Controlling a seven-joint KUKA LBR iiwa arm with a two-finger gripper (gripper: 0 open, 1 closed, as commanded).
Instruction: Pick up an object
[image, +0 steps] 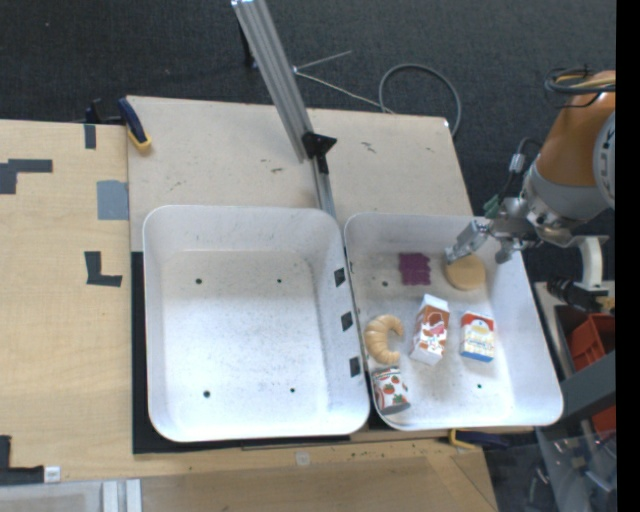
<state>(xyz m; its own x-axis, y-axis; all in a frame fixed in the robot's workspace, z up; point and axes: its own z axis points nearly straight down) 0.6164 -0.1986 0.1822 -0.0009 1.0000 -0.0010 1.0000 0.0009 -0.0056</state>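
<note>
the bench is pale wood, carrying two shallow white bins side by side. the left bin is the wider of the two, its floor speckled with dark flecks. the right bin touches it along a shared edge marked with small black tabs, and holds all the loose items.

the arm comes in from the right, orange band above a grey wrist, reaching over the right bin's upper right corner. a grey metal rail slants down from the top of the view to a black clamp near where the bins meet.

the gripper hangs low at the bin's upper right, just beside and partly over a round tan bun. its fingers appear spread, one towards the left and one towards the right of the bun's top edge, with nothing seen between them.

below the bun stand two small cartons: one red and white near the bin's middle, another with a blue base just to its right. a croissant lies left of the cartons. a small can lies on its side near the front left corner. a purple block sits left of the bun, apart from it.
</note>
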